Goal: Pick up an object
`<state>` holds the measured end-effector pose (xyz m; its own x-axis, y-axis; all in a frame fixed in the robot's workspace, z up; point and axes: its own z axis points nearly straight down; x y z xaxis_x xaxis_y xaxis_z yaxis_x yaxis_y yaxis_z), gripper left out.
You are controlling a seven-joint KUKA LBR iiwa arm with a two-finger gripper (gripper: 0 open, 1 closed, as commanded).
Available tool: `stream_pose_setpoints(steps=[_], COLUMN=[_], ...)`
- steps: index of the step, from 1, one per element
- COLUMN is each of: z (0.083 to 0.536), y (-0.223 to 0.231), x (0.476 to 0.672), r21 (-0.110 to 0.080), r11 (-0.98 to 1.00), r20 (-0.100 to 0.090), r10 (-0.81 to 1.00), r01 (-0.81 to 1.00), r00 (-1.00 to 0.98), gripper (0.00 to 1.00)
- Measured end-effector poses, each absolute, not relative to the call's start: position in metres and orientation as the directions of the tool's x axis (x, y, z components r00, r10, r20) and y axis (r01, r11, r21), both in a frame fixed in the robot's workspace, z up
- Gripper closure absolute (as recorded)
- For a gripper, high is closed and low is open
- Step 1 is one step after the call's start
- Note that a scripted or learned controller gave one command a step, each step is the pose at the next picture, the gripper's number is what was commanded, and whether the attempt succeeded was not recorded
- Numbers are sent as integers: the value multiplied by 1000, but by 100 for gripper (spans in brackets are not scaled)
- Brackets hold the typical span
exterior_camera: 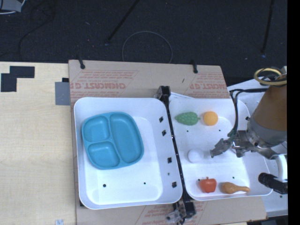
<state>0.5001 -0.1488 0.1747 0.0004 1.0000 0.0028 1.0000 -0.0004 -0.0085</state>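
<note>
Left bin (89, 191): I see a blue divided plate (112, 139), flat. Right bin (187, 186): green leafy piece (187, 118), long axis left-right, far side; orange ball (210, 118) just beside it. White egg-like object (194, 155) mid-bin. Red tomato (208, 185) and tan drumstick (234, 188), thin end pointing right, near edge. Pincer (220, 150) just right of the white object, holding nothing; spread or pressed together, I can't tell.

A pale wooden tabletop (33, 144) spreads at left, a brown cardboard sheet (140, 81) lies on it, and dark carpeted floor (140, 18) with loose cables (146, 46) lies behind.
</note>
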Motion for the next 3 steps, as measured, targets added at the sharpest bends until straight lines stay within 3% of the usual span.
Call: stream_pose_setpoints(steps=[1, 2, 3], z=[130, 142, 205], y=[-153, -154, -158], x=[500, 501, 501], r21=[-8, -5, 3], r11=[0, -6, 1], r20=[3, 2, -1], r10=[1000, 1000, 1000], r01=[1000, 1000, 1000], r00=[1, 6, -1], gripper=[0, 100, 100])
